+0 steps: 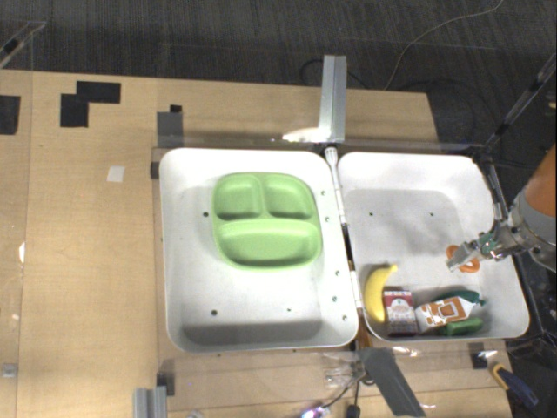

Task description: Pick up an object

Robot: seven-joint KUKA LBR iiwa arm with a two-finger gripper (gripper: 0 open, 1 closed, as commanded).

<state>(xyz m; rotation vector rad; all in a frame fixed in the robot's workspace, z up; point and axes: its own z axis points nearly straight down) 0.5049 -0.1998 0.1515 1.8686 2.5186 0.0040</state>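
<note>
My gripper (pixel 477 252) reaches in from the right edge and hovers low over the right side of the right bin (pixel 409 190). A small orange object (pixel 461 260) lies right at its tip, partly covered by it; whether the two touch is unclear. Along the bin's front wall lie a yellow banana (pixel 376 291), a dark red box (pixel 399 310), an orange-and-white carton (pixel 442 310) and a green item (pixel 463 325). A green divided plate (pixel 265 218) rests in the left bin (pixel 187 259).
The grey arm with its orange band (pixel 541 200) comes over the right bin's right wall. A metal post (pixel 334 98) stands behind the divider between the bins. Cables lie at the bench's front edge (pixel 348 381).
</note>
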